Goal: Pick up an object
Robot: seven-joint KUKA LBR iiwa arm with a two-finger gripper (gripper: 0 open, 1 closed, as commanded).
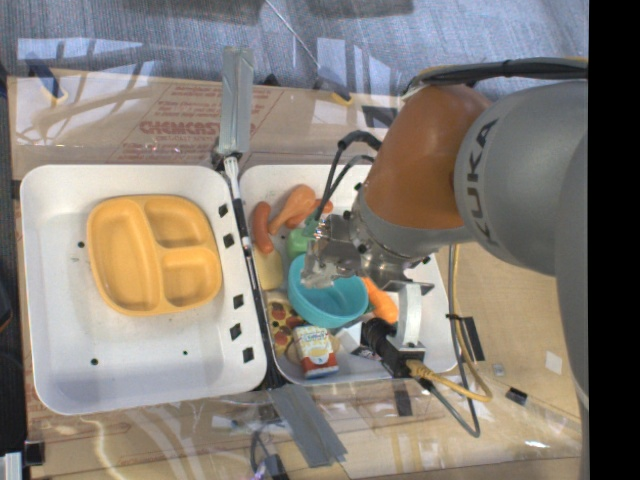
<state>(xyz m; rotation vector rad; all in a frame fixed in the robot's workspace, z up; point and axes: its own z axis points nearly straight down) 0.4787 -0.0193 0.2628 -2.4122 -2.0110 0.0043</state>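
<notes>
Camera view: two white bins side by side on the table. Left bin (60,368) holds a yellow divided tray (152,253), lying flat, its long axis running roughly up-down in the picture. Right bin (262,183) holds a teal bowl (330,303), mouth up and tilted slightly, with an orange carrot-like piece (292,206) and a red sausage-like piece (262,228) beyond it, both elongated and lying obliquely. A small carton (314,352) with a red base stands near the bin's front edge. The arm (480,168) covers the bin's right part; the claw (325,253) sits over the bowl's rim, and whether it is apart or together cannot be told.
</notes>
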